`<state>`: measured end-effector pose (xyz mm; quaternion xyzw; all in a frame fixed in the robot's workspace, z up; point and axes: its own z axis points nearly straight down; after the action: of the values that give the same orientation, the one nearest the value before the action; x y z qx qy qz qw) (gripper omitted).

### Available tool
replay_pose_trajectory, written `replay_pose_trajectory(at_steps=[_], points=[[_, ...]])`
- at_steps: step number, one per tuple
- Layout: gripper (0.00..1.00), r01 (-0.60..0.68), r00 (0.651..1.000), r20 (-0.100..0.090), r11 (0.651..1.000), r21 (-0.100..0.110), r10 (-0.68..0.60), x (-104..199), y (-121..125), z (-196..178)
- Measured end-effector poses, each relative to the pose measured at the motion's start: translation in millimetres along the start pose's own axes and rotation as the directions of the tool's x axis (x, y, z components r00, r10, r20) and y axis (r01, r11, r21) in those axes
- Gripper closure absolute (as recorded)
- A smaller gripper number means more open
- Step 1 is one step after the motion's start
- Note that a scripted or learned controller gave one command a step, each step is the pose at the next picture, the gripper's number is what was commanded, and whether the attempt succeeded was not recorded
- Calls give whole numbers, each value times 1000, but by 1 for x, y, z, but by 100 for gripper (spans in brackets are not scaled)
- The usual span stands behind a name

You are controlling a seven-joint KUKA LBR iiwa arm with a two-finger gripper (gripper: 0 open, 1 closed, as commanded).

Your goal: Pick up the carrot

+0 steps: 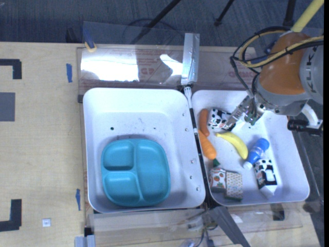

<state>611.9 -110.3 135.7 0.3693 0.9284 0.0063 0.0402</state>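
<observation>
Fingers [241, 115] (open or closed, cannot tell) hover near carrot [206, 144]; labels unreadable.

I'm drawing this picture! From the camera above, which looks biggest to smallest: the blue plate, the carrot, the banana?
1. Blue plate, by far the biggest.
2. and 3. Carrot and banana look about the same length, so I won't rank them.
</observation>
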Motion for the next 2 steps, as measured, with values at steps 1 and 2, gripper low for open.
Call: replay_pose_trajectory(at_steps=[1, 2], points=[[100, -319, 945, -50, 946, 59, 322, 6, -26, -59], [100, -242, 968, -53, 969, 52, 244, 14, -3, 32]])
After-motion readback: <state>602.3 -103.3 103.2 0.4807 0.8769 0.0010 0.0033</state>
